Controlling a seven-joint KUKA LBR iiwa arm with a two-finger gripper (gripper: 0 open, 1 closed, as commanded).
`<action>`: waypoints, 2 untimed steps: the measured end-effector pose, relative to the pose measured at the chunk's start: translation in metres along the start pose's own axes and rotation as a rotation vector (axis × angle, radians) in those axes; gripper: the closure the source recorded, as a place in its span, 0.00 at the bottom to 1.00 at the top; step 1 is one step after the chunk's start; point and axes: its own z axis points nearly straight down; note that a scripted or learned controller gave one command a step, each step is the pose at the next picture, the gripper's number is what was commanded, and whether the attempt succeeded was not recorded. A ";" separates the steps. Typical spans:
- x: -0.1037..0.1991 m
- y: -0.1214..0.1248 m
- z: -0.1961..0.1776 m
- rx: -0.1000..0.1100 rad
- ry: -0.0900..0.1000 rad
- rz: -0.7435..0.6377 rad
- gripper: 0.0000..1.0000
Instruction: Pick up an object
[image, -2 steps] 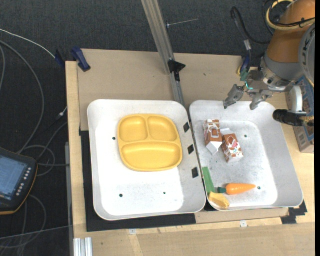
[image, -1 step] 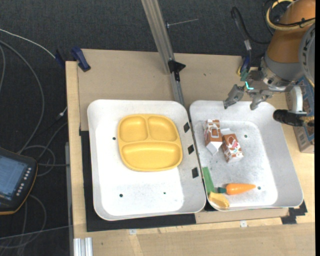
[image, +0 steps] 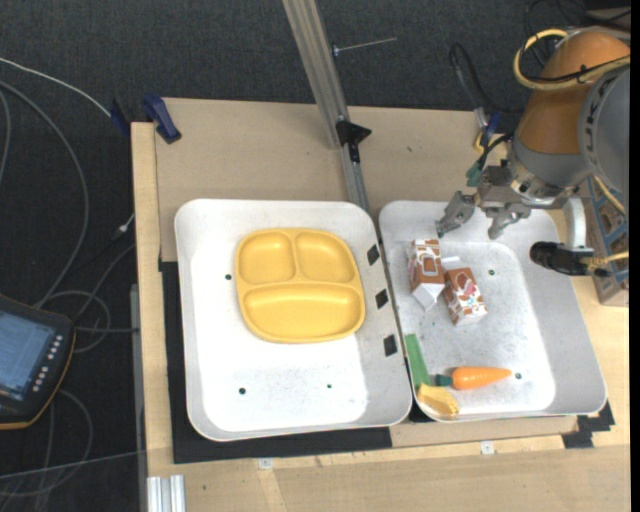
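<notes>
- White bins, two, side by side on the bench (image: 150, 300): left bin (image: 200, 380), right bin (image: 560, 340).
- Yellow tray (image: 298, 284), three compartments, lies flat in the upper half of the left bin; nothing in its compartments.
- Cartons, two, brown-and-white, in the upper middle of the right bin: carton one (image: 424, 270) and carton two (image: 464, 296), lying touching or very nearly so, both tipped on their sides.
- Carrot (image: 482, 377), orange toy, lies near the front edge of the right bin, well apart from the cartons.
- Green piece (image: 414, 358) and a yellow piece (image: 438, 402) sit at the front left corner of the right bin, just beside the carrot's leaf end; too small to identify further.
- Gripper (image: 480, 212) hangs over the back edge of the right bin, fingers spread, nothing between them; it is near the cartons but apart from them.
- Arm (image: 565, 90), grey with orange band, enters from the right above the gripper.
- Progress, judged: no object lifted yet; every candidate rests in a bin. The approach looks under way at most.
- Left to do, judged: descend over one item, most likely a carton as the nearest, close on it, and raise it clear.
- Risk, judged: the two cartons lie close together, so the fingers may catch both or push one aside.
</notes>
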 end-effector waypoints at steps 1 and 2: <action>0.003 0.010 0.055 -0.006 0.002 -0.001 0.00; 0.005 0.016 0.064 -0.020 0.002 -0.003 0.00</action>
